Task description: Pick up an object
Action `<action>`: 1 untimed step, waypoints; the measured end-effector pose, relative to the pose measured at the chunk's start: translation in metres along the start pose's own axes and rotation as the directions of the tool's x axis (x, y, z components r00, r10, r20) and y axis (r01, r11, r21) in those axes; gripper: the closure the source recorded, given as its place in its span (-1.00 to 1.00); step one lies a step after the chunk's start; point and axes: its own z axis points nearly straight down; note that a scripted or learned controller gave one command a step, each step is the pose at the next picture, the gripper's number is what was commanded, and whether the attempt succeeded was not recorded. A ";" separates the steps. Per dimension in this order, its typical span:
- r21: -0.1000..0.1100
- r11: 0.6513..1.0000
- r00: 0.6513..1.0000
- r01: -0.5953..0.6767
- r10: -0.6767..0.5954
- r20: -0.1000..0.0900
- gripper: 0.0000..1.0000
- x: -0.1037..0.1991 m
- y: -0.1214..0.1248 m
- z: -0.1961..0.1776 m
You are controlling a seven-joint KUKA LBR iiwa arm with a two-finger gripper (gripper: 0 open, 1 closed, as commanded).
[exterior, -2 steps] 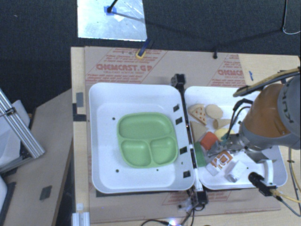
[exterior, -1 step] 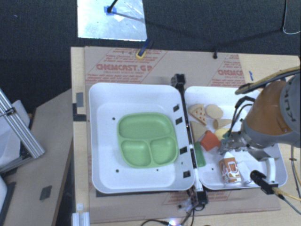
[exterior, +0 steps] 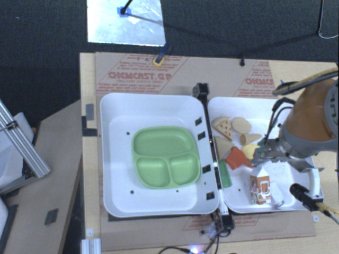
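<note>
Here the arm point(exterior: 312, 118) reaches in from the right of the frame over the right bin point(exterior: 233, 107). Its claw point(exterior: 260, 155) sits low among the toy food, beside a yellow piece point(exterior: 249, 151) and red piece point(exterior: 237, 160); whether it grips anything, I cannot tell. A small carton point(exterior: 260, 188) stands lower right. The left bin point(exterior: 114, 115) holds 1 green tray point(exterior: 163, 156).

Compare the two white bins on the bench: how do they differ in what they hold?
The left bin holds one green divided plate, lying flat near its middle. The right bin holds several small items, among them a pizza slice and a small carton. The arm reaches over the right bin, not the left. Both bins are shallow and white.
</note>
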 end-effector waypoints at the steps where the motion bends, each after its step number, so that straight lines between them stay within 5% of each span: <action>1: -0.001 1.000 1.000 0.001 -0.001 0.000 1.00 0.005 0.001 -0.044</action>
